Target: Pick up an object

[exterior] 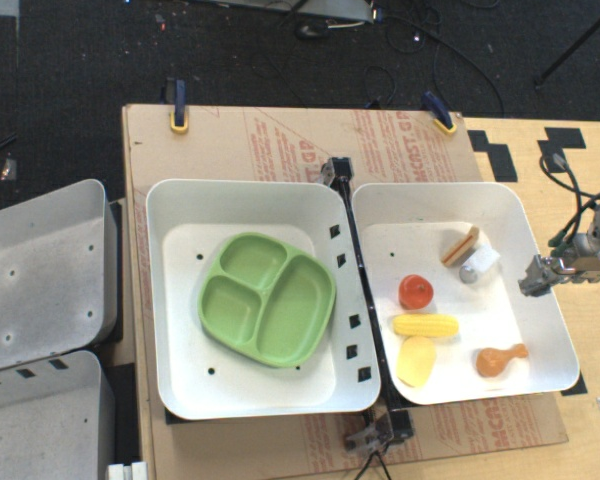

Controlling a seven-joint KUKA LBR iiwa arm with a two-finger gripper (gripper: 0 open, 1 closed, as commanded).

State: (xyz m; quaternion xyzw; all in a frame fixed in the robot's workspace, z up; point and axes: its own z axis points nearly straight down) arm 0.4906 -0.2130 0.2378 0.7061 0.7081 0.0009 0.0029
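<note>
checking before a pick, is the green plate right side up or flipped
Right side up: the green plate in the left bin shows its three hollow compartments facing up, lying flat on the floor.

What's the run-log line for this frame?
phase: approach | hand: at right bin's right rim, holding nothing | nearest: hot dog | left bin: green plate

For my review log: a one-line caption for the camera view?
Gripper at right bin's edge; toy food inside, green tray in left bin.
</note>
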